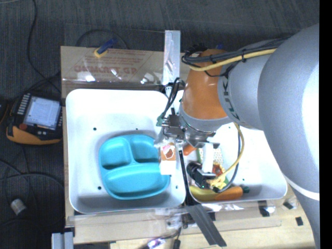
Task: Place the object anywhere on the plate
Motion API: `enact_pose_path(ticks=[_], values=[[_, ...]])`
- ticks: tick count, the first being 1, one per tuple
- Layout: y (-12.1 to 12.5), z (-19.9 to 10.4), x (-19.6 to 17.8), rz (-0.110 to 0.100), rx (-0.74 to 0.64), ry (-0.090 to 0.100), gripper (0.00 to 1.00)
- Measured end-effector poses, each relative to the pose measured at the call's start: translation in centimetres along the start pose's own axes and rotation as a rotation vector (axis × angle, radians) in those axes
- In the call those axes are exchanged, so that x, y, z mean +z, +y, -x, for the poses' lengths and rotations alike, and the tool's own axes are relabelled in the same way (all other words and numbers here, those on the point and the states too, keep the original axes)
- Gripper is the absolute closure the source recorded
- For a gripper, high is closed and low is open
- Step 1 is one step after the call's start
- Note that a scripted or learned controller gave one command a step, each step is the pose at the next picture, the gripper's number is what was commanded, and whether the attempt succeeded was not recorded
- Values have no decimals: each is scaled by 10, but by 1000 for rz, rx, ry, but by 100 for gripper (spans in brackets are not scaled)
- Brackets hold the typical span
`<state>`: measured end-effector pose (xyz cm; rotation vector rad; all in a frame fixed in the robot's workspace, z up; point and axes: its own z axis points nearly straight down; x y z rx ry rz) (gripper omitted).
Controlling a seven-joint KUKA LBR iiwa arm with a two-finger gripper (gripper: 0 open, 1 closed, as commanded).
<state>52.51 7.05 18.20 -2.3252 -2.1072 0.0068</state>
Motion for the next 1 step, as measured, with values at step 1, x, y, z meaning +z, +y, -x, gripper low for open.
enact_pose_path(ticks=[1], values=[[0,0,0,1,1,0,0]])
